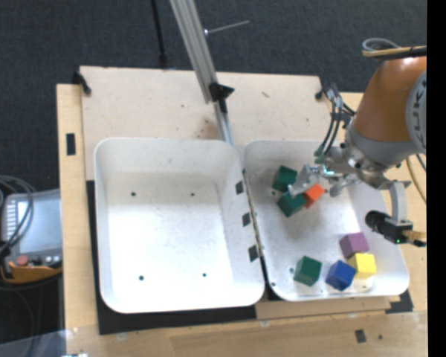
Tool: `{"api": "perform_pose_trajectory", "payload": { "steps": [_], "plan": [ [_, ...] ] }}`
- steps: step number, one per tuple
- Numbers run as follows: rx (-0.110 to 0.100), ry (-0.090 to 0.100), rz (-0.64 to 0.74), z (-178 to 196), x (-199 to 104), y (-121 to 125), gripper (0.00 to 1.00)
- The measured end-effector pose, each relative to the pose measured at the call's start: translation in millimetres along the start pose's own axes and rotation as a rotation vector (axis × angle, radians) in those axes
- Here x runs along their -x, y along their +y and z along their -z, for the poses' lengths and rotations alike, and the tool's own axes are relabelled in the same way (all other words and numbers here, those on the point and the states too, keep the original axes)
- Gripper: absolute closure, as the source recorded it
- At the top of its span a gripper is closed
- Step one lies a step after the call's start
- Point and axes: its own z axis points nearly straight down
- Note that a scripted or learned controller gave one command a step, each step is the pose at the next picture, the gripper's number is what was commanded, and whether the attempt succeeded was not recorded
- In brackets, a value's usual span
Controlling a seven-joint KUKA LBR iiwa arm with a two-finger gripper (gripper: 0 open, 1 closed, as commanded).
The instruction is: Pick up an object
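- An orange block [314, 194] is sitting in the right bin [372, 285], pinched between the fingers of the gripper [310, 190].
- Two green blocks [285, 178] [291, 204] are crowding it at nine o'clock.
- Open floor is lying at five o'clock, before the purple block [354, 243].
- The arm [386, 110] is reaching in from two o'clock.
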Motion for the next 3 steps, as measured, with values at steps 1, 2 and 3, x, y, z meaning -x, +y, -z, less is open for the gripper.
{"api": "perform_pose_trajectory", "payload": {
  "steps": [1, 2, 3],
  "plan": [
    [0.005, -0.001, -0.001, 2, 0, 1, 0.00],
    [0.000, -0.003, -0.004, -60, 2, 4, 0.00],
    [0.000, -0.002, -0.004, -113, 3, 3, 0.00]
  ]
}}
